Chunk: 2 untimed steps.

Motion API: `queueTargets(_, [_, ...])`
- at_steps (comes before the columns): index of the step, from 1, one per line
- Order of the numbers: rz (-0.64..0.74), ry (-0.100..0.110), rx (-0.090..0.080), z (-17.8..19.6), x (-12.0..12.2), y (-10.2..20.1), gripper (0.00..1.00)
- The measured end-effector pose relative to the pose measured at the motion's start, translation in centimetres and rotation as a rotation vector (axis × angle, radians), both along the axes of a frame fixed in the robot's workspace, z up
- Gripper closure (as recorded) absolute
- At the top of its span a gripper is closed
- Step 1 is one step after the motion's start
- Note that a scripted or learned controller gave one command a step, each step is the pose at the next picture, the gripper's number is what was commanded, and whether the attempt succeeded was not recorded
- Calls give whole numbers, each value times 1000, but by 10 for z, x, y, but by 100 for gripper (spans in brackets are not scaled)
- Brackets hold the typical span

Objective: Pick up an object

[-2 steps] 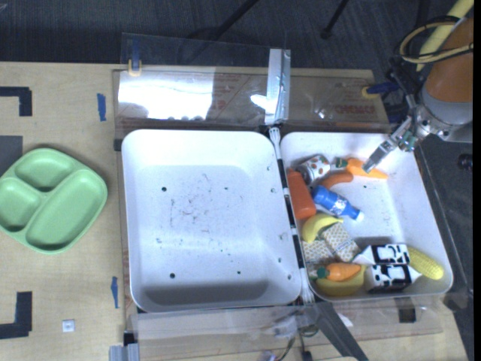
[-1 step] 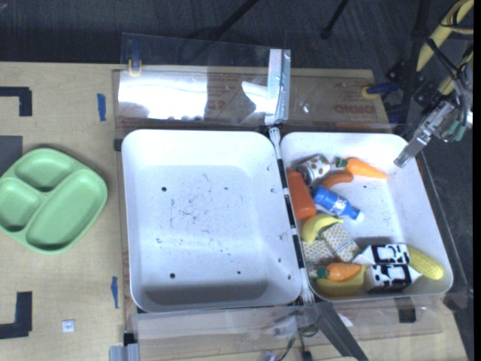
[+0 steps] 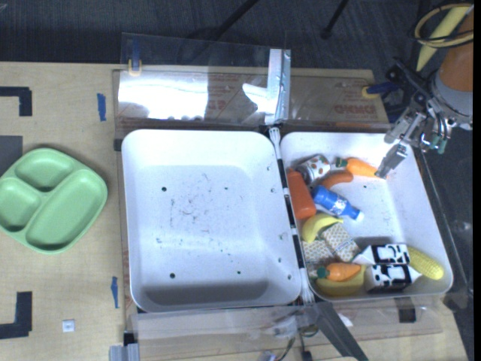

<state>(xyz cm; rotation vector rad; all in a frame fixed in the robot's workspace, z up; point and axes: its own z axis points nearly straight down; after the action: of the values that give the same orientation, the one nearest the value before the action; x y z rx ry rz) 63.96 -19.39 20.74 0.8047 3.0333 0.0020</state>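
Camera view — right bin (image 3: 421, 201) crowded with toy food, left bin (image 3: 150, 164) beside it — pincer (image 3: 398, 145) open.

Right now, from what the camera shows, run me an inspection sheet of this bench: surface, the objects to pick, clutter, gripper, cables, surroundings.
Surface: wooden bench bearing two white bins, a left bin and a right bin.
Job's things: all in the right bin; orange cylinder, blue bottle, banana, carrot, corn cob, black-and-white block, plus other small toys piled along its left and near sides.
Clutter: green divided plate on the bench left of the bins; blue tape marks.
Gripper: gripper over the right bin's far right corner, nothing seen between its fingers.
Cables: yellow loop at top right.
Surroundings: clear plastic sheet behind the left bin; dark floor beyond.
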Motion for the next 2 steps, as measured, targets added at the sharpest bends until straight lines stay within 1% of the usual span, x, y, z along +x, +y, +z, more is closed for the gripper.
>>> queueTargets(1, [84, -5, -2, -5, 14, 11, 0])
queueTargets(2, [199, -6, -3, 6, 17, 17, 0])
